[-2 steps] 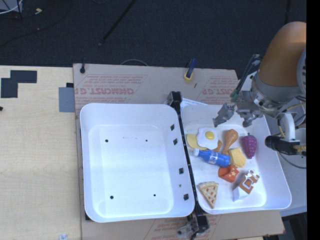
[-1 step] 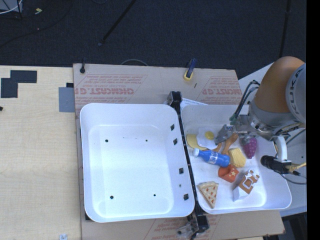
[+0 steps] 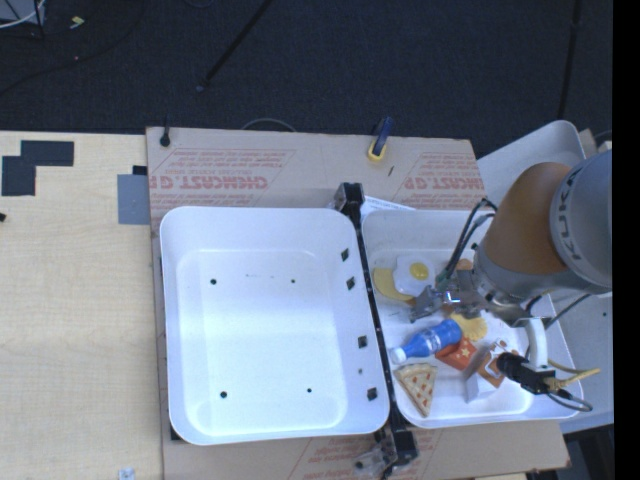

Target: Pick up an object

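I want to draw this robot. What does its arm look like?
The arm is fat, round and grey, with a wide orange band above the wrist. Thin black cables loop beside it. At the end is a small, dark metal gripper.

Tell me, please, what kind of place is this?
Probably a robotics lab test bench: a robot arm reaches over two white bins on cardboard, toy food such as a pizza slice lies in one, and cables cross the dark floor.
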Motion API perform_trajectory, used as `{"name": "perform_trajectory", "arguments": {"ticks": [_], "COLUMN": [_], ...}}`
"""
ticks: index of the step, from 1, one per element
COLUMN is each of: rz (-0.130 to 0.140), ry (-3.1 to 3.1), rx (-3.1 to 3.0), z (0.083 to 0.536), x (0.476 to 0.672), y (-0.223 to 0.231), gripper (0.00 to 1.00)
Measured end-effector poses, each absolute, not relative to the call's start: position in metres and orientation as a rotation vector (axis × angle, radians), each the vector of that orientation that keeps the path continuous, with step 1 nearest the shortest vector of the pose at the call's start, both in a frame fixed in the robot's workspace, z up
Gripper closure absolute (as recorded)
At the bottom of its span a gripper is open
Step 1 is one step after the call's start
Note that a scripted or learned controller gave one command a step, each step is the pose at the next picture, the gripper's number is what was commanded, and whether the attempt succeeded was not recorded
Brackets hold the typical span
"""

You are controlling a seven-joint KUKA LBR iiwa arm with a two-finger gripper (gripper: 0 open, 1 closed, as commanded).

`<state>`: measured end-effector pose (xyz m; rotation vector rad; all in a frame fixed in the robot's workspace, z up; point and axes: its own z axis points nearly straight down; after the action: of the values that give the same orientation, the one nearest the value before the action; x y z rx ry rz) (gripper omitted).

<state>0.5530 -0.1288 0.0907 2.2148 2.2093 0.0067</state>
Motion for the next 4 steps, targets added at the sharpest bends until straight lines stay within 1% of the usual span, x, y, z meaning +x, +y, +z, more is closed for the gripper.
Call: {"name": "perform_trajectory", "arguments": {"ticks": [1,2,3,4], "rz": [0.003,-0.012,-0.004,0.000], "ry": [2.223,2.230,2.222,2.224], "rx": [2.218,2.232,2.226,2.221], "z": [0.088,0.086,0.088,0.088], "x": [0.605,0.642,0.620,0.645], "y": [-0.107,-0.088,-0.106,-0.091], "gripper": [0.00,0.00,0.00,0.00]}}
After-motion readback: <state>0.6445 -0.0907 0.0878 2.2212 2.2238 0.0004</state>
